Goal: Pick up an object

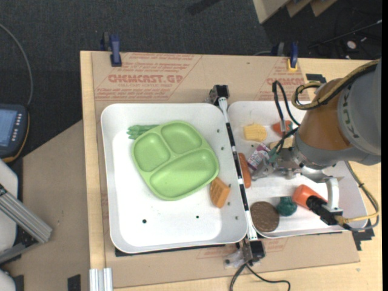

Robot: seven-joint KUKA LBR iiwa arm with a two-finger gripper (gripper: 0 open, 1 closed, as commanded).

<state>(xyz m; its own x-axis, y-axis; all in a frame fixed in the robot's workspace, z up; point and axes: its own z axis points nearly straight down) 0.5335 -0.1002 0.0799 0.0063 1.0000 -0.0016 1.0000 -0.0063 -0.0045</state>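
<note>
The arm runs off the right edge and covers much of the right bin. The gripper sits under the wrist, its tips hidden among a crumpled wrapper. A red piece is half covered by cables. The green item lies partly beneath the plate.

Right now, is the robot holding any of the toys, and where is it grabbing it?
It cannot be told. The end effector is low in the right bin, over the crumpled wrapper, but the arm's wrist hides whether anything is gripped.
</note>
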